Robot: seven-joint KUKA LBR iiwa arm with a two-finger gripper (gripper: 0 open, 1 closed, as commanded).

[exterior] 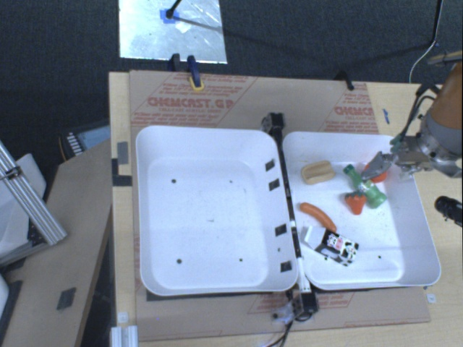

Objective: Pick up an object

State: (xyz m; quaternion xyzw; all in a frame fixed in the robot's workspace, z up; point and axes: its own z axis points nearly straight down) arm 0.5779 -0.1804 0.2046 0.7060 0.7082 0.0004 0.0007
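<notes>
The right bin (412,266) holds several small objects. A tan bread-shaped block (317,171) lies near its back left. A green bottle-like toy (364,186) lies in the middle, with a small orange-red piece (354,204) touching its near side. An orange sausage-shaped piece (318,215) and a black-and-white box (337,246) lie toward the front left. My gripper (378,168) hangs low at the bin's back right, just right of the green toy's far end. A bit of red shows at its tip; I cannot make out what it is.
The left bin (155,266) sits beside the right one, with a black hinge strip (286,208) between them. The arm's grey wrist (441,147) reaches in over the right bin's right rim. A foil sheet (172,20) lies beyond the bench.
</notes>
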